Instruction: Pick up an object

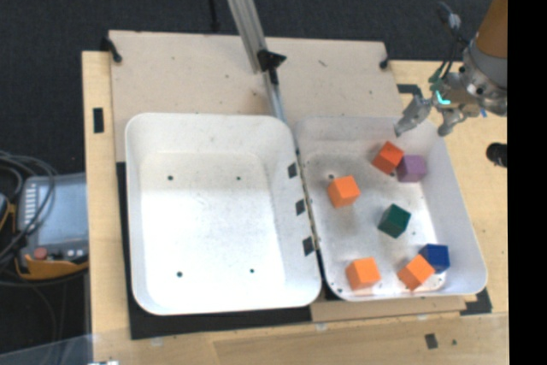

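The right bin (pixel 457 209) holds several small blocks. A red-orange block (pixel 388 157) touches a purple block (pixel 412 167) near the bin's back. An orange block (pixel 344 191) lies mid-left and a dark green block (pixel 394 220) sits in the middle. Along the front edge are an orange block (pixel 363 273), another orange block (pixel 416 271) and a blue block (pixel 436 256). My gripper (pixel 425 121) hangs above the back right corner of this bin, open, its two fingers spread with nothing between them.
The left bin (pixel 137 184) stands beside the right one, sharing a middle rim. A slanted metal rail (pixel 244 8) rises behind the bins. A grey device with cables (pixel 47 222) sits at the far left off the bench.
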`<state>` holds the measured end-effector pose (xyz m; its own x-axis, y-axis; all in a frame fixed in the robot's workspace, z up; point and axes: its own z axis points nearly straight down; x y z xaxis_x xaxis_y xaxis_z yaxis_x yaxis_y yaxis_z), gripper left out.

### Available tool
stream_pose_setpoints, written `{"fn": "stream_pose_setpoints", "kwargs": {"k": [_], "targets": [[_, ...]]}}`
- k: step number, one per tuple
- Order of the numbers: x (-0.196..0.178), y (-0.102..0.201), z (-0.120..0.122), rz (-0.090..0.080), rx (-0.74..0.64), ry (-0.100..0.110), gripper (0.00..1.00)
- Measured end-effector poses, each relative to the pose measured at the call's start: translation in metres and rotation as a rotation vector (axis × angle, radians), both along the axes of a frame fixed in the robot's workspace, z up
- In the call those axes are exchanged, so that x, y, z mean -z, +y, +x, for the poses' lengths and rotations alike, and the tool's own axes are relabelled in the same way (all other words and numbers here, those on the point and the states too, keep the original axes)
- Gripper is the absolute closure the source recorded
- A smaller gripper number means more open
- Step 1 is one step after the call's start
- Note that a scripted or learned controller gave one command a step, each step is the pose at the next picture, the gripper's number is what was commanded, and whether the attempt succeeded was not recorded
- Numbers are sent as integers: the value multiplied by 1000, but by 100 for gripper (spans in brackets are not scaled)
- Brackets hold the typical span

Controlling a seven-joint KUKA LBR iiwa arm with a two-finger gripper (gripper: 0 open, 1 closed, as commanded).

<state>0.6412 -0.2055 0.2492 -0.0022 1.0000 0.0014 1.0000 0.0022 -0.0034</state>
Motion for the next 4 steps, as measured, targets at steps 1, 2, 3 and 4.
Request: {"fn": "stream_pose_setpoints", "kwargs": {"k": [1,2,3,4], "targets": [[-3,-1,0,-5,-2,-3,0],[56,6,0,-3,-5,1,0],[99,8,3,-4,-5,0,0],[120,4,9,-12,-3,-24,0]]}}
